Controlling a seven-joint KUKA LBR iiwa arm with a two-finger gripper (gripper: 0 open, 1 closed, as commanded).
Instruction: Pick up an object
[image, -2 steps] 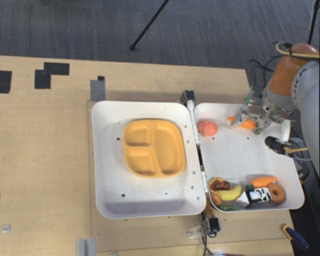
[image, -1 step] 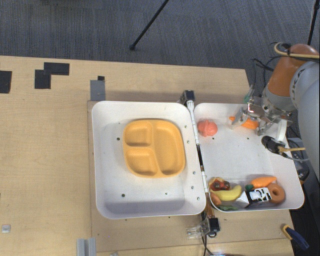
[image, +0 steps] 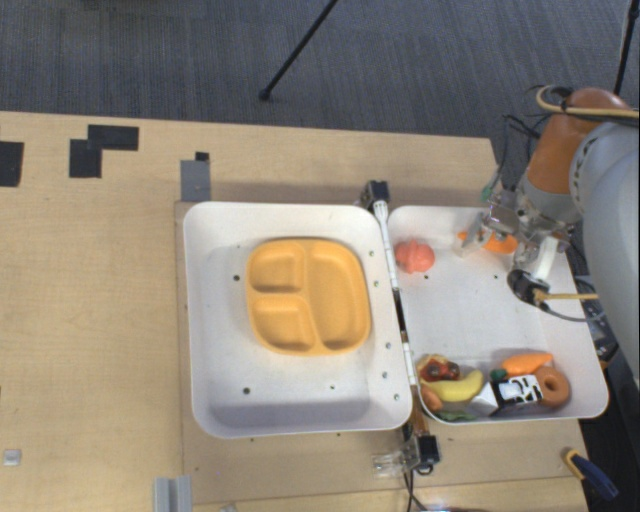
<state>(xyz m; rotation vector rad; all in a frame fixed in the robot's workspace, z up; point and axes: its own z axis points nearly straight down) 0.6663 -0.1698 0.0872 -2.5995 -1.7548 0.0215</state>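
Observation:
My gripper (image: 498, 230) hangs over the far right corner of the right bin (image: 470, 320), below the arm's orange band (image: 552, 150). A small orange thing (image: 503, 243) lies right at the gripper, and I cannot tell whether it is held. A pink round fruit (image: 414, 256) lies alone at the bin's far left, well left of the gripper. Along the near edge sit a banana (image: 458, 389), a carrot (image: 527, 362), a brown donut (image: 553, 386) and a black-and-white box (image: 515, 392).
The left bin (image: 215, 330) bears a yellow divided plate (image: 305, 295). A black clamp and rail (image: 385, 250) run between the two bins. Cables (image: 560, 298) trail over the right bin's right rim. The wooden bench (image: 90, 320) stretches to the left.

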